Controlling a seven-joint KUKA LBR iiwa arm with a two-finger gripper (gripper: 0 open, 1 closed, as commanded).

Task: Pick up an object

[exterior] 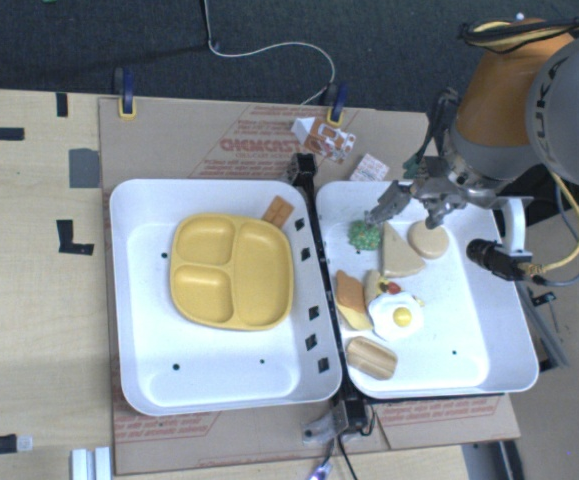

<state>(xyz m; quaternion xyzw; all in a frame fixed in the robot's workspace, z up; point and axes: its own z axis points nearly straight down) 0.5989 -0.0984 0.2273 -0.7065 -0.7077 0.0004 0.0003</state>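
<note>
Bench (29,268): wood-toned top with a cardboard sheet (259,133) under two shallow white bins set side by side.

Left bin (139,368): holds a yellow divided plate (232,271) near its centre. A small tan block (277,211) lies at the bin's far right corner, just off the plate's rim.

Right bin (489,348): holds a cluster of toy foods in its left half.
- Green broccoli piece (365,234), toward the far left of the bin.
- Pale wedge (401,253), just right of the broccoli.
- Round tan disc (429,241), touching the wedge's far right side.
- Orange-brown slice (350,299), near the bin's left wall.
- Fried egg (398,316), white with a yellow yolk, beside the slice.
- Bread roll (372,357), nearest the bin's near edge.

Arm: grey with an orange band, reaching in from the right over the far right part of the right bin.

Jaws (409,200): spread apart, nothing between them, over the far side of the right bin. One finger (387,204) points down-left toward the broccoli, which lies just below its tip; whether they touch cannot be told. The tan disc and wedge lie just beside the other finger.

Far edge of the cardboard: scraps of printed packaging (326,140) and two clamps (126,98).
</note>
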